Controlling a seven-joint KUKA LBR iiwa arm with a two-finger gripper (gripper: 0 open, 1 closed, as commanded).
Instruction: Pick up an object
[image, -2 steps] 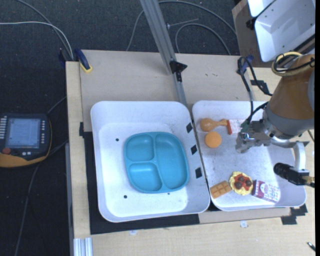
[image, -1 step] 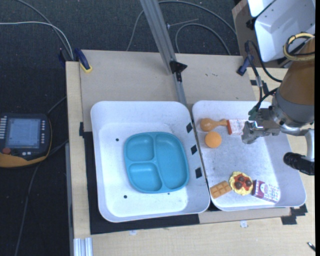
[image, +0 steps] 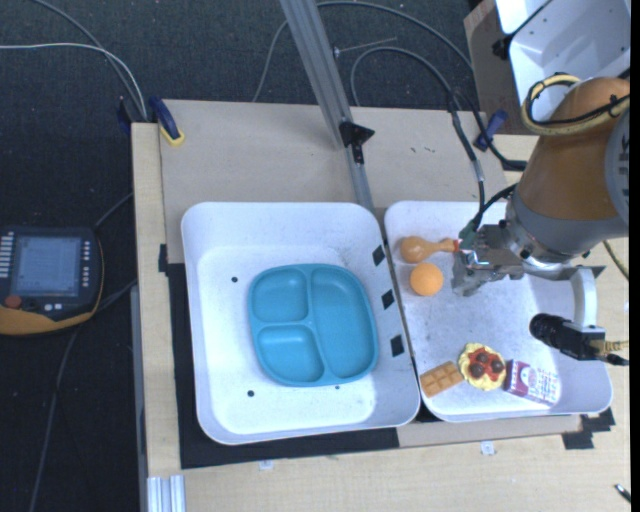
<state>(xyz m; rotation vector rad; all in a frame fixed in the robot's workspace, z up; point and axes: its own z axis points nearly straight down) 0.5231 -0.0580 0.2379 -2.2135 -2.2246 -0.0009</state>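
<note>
The orange ball (image: 427, 280) lies in the right bin (image: 440, 400), just left of the tool (image: 468, 283), beside a tan pear-shaped toy (image: 425, 247). This looks like the approach step, nothing gripped; next the tool must shift left over the ball and descend. I cannot tell how the tool is set.

Gripper (image: 468, 283) sits in the right bin (image: 440, 405); ball (image: 427, 279) just left of it, divided plate (image: 312, 323) further left.
</note>
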